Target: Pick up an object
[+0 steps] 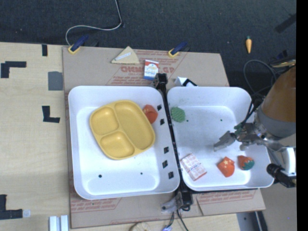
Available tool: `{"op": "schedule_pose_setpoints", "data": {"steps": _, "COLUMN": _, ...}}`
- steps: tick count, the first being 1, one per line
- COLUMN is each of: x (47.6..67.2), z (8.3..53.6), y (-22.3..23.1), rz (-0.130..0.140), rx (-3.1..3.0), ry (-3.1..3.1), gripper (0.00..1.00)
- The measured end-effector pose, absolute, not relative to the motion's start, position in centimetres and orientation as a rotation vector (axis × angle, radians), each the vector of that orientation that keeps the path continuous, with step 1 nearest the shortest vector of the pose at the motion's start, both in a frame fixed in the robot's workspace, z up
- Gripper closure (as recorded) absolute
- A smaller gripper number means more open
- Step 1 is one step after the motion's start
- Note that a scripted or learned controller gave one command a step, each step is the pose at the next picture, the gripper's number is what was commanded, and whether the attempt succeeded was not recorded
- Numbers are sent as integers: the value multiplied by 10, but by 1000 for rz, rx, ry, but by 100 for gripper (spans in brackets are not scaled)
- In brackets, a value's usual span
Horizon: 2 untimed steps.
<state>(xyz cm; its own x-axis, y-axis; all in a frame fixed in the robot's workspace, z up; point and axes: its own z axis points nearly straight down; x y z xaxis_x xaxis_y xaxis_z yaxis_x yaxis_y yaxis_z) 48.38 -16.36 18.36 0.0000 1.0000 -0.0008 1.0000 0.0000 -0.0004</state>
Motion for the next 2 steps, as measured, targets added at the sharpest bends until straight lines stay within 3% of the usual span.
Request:
{"op": "schedule_pose_setpoints", "data": {"steps": 1, "x": 516, "z": 100, "y": -110, "rz": -3, "rx": 2223, "ry": 2227, "gripper": 0}}
{"op": "schedule_pose_setpoints", "data": {"steps": 2, "x": 585, "z": 185, "y": -82, "rz": 2, "rx": 2218, "ry": 2222, "gripper": 0}}
